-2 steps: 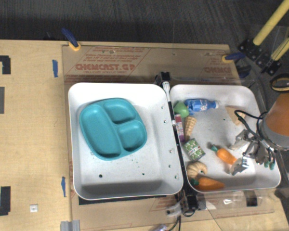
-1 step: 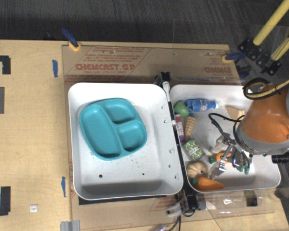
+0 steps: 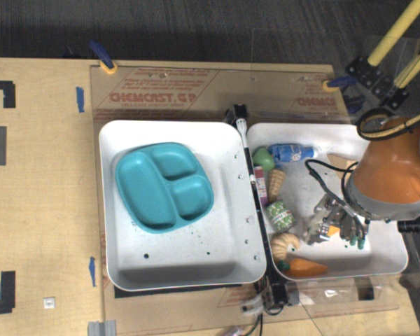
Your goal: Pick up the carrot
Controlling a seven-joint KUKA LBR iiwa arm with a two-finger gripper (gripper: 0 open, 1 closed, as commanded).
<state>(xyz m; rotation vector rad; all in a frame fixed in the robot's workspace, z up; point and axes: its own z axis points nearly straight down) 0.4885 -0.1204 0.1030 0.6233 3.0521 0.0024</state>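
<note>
The metal two-finger claw (image 3: pixel 330 228) hangs low in the right-hand shallow white bin (image 3: pixel 388 257), right of frame centre; whether it is wide or narrow cannot be told. The orange tapered carrot (image 3: pixel 306 265) lies apart, just below-left of it, against the bin's lower wall. A teal divided plastic tray (image 3: pixel 164 185) sits in the left white bin (image 3: pixel 126 257).

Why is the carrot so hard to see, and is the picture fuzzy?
Camera view: the carrot lies in shade by the right bin's near wall; the gripper looks soft and slightly blurred; the teal tray is evenly lit, without glare.
</note>
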